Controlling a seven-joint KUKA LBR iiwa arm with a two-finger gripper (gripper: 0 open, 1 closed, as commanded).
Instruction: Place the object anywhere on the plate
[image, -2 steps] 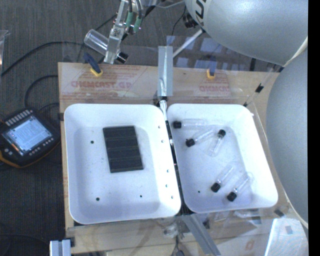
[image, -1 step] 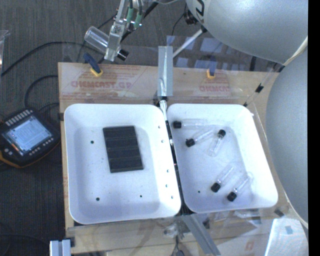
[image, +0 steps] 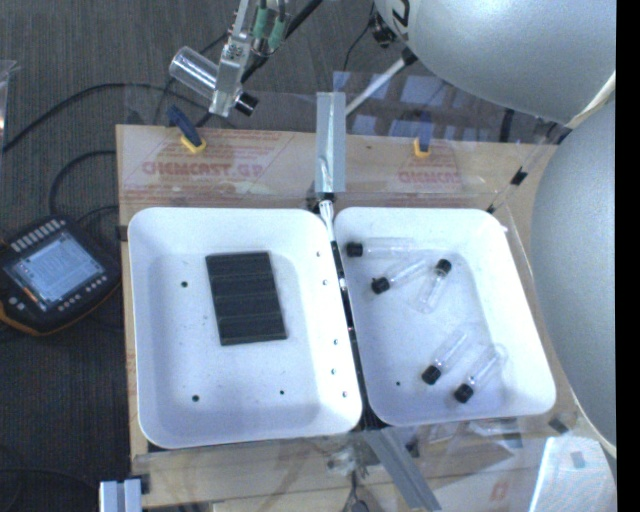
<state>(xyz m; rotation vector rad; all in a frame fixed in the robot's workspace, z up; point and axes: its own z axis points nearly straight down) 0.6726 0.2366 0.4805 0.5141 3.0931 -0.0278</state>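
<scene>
Nearest you is the grey arm (image: 500, 45), its big rounded links out of focus from 12 to 3 o'clock of the frame. From it the wrist reaches toward 11 o'clock, and the two-finger gripper (image: 229, 88) hangs beyond the desk's far edge, over the dark floor.

Jaws: closed on a clear plastic vial (image: 192, 68). The vial lies roughly level and sticks out from the jaws toward 10 o'clock. It is well apart from both bins and off the plate.

Left white bin (image: 150, 300): a black ribbed rectangular plate (image: 245, 297) lies flat near the bin's centre, long side running 12 to 6. Nothing rests on it.

Right white bin (image: 520, 330): you can count five more clear vials with black caps, all lying on their sides.
- One at 11 o'clock of that bin (image: 385, 245), its cap toward the shared wall.
- Two near the bin's centre-top (image: 405, 270) (image: 435, 285), angled and close together.
- Two at 5 o'clock (image: 447, 357) (image: 480, 375), side by side, with their caps toward 7 o'clock.

The brown desk (image: 240, 165) carries both bins, which touch along the middle. A grey metal post (image: 330, 145) stands at 12 o'clock of that seam. A blue-and-yellow clamp (image: 187, 130) and a small yellow clamp (image: 423, 148) sit on the desk's far edge.

A handheld pendant with a lit screen (image: 50, 272) lies on the floor at 9 o'clock.
</scene>
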